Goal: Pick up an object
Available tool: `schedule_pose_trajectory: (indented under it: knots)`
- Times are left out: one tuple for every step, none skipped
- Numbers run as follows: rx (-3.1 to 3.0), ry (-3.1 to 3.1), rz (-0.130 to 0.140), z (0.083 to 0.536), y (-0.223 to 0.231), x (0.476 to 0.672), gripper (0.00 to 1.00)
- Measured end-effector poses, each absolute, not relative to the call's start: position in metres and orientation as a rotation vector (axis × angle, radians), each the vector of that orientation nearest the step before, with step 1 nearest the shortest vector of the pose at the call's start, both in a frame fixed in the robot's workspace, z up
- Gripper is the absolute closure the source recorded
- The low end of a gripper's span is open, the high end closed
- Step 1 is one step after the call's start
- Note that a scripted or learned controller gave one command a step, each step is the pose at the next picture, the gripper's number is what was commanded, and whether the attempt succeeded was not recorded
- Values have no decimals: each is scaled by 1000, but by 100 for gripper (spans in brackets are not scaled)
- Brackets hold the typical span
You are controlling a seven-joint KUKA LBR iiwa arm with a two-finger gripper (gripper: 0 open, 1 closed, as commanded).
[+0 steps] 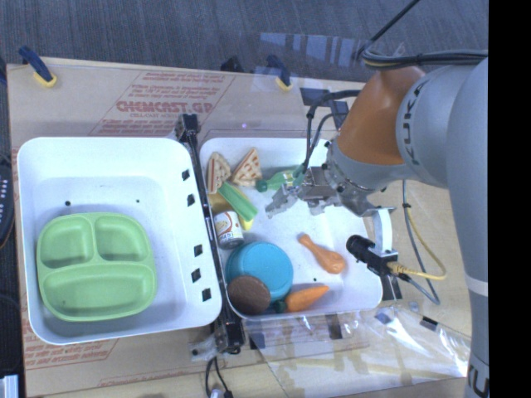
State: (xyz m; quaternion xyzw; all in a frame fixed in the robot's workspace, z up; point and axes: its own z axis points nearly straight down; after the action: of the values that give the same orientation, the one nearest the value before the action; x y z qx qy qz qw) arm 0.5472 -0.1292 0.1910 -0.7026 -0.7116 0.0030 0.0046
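Gripper [282, 199] over right bin [365, 293], jaws unreadable, near green toy [276, 181]; descend centered on one item, avoid neighbours.

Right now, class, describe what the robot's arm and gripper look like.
The arm is smooth grey with an orange band above the wrist and dark lettering on its casing. Black cables run to it. The gripper is bare metallic grey.
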Motion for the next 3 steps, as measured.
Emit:
schedule_pose_trajectory:
  knots:
    - [-2207, -2227, 15, 89, -133, 610, 0]
    - [-2431, -1932, 71, 89, -106, 625, 0]
    - [-2521, -1740, 148, 85, -105, 635, 0]
